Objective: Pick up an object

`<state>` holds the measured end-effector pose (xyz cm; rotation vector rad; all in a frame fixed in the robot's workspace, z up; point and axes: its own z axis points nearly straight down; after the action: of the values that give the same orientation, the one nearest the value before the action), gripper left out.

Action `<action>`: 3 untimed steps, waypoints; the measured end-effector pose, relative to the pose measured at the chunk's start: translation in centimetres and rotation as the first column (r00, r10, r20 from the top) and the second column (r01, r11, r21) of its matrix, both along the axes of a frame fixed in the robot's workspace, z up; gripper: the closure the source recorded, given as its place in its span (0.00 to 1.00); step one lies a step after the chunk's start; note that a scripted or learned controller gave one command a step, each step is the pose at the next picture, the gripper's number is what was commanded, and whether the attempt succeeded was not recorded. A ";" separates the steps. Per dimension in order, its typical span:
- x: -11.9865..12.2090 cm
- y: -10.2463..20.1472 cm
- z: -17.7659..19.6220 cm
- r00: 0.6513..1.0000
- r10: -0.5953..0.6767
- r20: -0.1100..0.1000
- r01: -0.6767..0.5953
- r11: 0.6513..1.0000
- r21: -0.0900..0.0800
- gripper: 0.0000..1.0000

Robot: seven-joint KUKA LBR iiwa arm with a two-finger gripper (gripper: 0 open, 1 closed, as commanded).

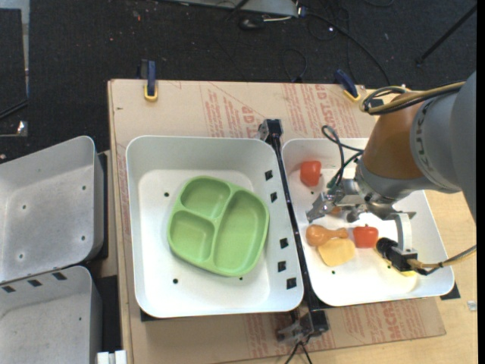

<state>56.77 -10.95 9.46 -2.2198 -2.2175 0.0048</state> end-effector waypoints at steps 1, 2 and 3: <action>0.2 -0.1 1.4 1.000 -0.002 0.006 0.002 1.000 -0.001 1.00; 0.9 0.1 5.8 1.000 0.003 0.010 -0.003 1.000 -0.002 1.00; 0.8 1.1 11.5 1.000 0.005 0.011 -0.005 1.000 -0.001 1.00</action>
<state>57.52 -9.84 20.95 -2.2210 -2.2290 -0.0061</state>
